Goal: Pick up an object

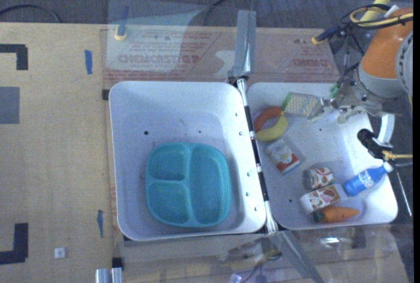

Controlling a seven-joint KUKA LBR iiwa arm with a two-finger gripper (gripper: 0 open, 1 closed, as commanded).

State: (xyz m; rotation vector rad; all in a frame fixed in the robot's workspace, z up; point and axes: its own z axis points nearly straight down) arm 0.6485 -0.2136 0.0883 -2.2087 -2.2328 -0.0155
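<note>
Nearest edge: orange plastic toy carrot (336,214) at the lower right of the frame, in the right bin's near corner.
Counter: pale wooden counter (52,144) carrying two shallow white plastic bins.
Left bin (131,104): holds a teal plastic divided tray (188,184).
Right bin (367,209): small toy groceries, loosely scattered.
Arm: grey arm with orange band (386,58) at upper right.
Hand (341,104): over the right bin's far edge, near a small speckled packet (301,104); whether it is released or clenched, I cannot tell.
Candidate: blue plastic bottle with white cap (365,180), lying at right; probably light, stiff, slippery. Best gripped across its middle.
Smallest: red-and-white cartons (318,176).
</note>
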